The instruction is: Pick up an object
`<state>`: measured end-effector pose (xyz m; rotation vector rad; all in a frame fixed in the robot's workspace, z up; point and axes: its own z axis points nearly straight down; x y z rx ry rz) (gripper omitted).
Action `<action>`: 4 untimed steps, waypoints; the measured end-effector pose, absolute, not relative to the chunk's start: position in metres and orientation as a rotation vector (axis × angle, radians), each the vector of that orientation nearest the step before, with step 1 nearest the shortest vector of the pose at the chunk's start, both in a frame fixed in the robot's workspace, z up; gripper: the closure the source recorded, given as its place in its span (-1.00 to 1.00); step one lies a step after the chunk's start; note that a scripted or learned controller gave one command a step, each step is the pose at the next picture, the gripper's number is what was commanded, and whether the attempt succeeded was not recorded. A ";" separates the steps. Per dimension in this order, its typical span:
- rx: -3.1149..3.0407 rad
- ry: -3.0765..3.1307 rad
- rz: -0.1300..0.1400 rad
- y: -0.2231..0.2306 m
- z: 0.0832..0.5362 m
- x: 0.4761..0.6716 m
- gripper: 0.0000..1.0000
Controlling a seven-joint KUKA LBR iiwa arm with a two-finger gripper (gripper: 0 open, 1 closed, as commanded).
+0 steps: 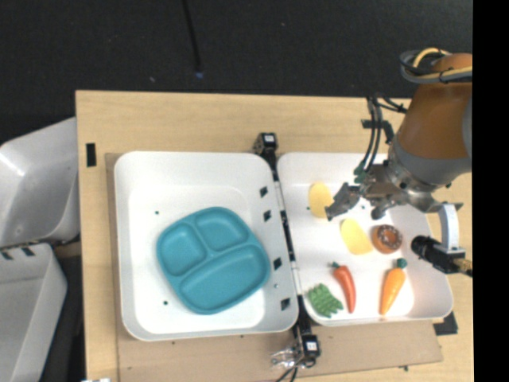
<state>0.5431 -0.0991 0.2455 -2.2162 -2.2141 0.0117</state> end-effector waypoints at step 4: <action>-2.221 -2.217 0.007 -0.109 0.105 0.541 -1.00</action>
